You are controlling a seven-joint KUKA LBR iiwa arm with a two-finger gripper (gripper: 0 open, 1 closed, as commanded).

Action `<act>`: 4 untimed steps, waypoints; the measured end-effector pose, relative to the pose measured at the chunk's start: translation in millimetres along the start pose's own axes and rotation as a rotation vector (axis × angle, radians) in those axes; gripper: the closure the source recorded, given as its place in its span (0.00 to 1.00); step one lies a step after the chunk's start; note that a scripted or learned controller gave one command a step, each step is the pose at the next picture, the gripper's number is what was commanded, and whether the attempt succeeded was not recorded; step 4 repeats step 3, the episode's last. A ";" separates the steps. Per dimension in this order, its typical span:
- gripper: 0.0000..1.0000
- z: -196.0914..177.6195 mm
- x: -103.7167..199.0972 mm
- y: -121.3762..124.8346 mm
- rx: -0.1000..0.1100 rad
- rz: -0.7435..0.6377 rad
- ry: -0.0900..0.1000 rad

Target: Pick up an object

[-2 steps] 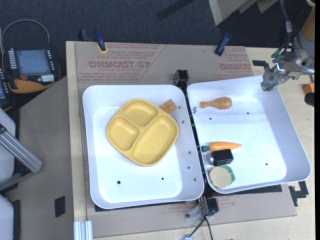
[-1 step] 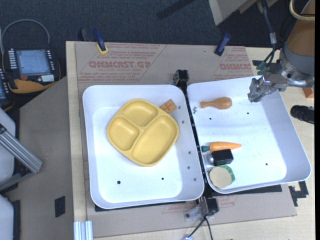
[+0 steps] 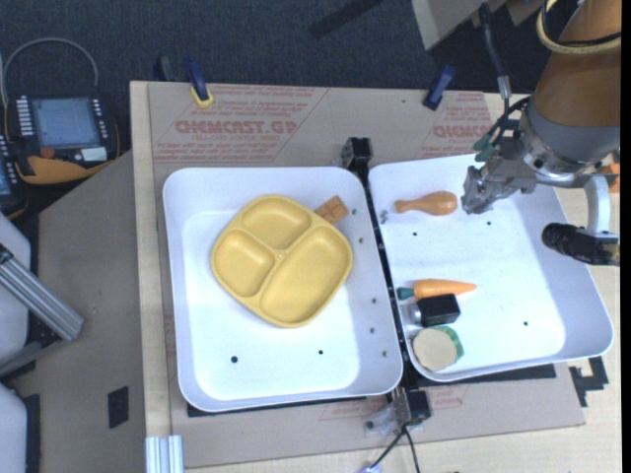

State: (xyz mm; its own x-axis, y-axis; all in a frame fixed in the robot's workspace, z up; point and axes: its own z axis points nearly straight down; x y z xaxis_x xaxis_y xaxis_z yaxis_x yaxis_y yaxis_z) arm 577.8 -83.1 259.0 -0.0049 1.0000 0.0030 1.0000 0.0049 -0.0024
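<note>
My gripper (image 3: 477, 201) hangs over the far part of the right bin (image 3: 552, 313), just right of a tan drumstick-shaped toy (image 3: 428, 204) that lies on the bin floor. Nothing shows between the fingers. Near the bin's front left lie an orange carrot (image 3: 445, 288), a black block (image 3: 438, 309) and a round tan disc with a green rim (image 3: 437, 347). The left bin (image 3: 197, 343) holds a yellow three-section plate (image 3: 281, 259) and a small brown block (image 3: 331, 209) at the plate's far edge.
A black divider clamp (image 3: 356, 152) sits between the bins at the back. A black cylinder (image 3: 582, 243) on the arm juts over the right bin's right side. The bins rest on a cardboard-topped bench (image 3: 296, 116).
</note>
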 end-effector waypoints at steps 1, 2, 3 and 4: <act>1.00 12.1 39.7 -16.1 0.002 0.001 -0.001; 1.00 9.1 85.5 -35.9 0.001 0.000 -0.001; 1.00 9.5 133.4 -55.3 0.001 -0.001 -0.001; 1.00 9.5 133.4 -55.3 0.001 -0.001 -0.001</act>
